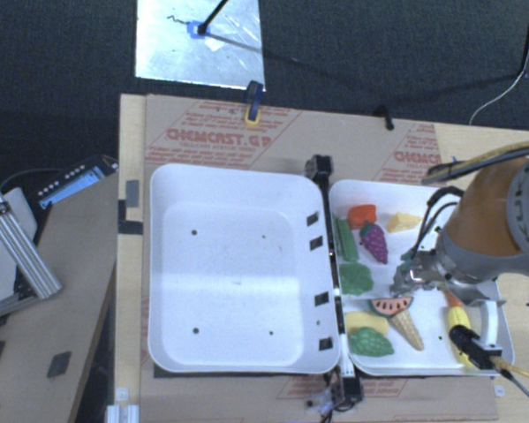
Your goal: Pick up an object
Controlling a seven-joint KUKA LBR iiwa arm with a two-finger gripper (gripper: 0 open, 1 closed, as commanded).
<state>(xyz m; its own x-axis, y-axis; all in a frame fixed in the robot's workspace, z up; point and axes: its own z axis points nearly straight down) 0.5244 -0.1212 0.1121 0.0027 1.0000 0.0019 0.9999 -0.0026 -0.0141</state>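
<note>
Watermelon-slice toy, red with green rind (390, 304), is lying in the right white bin (505, 347); the gripper (409, 277) is hovering just above it, grip state unclear. Descending squarely seems next.

Cardboard-topped bench (216, 124) bearing two white bins (235, 267) side by side.

white bins (239, 183), purple grapes (374, 242), red-green watermelon slice (390, 304), orange-banded arm (481, 213)
</note>
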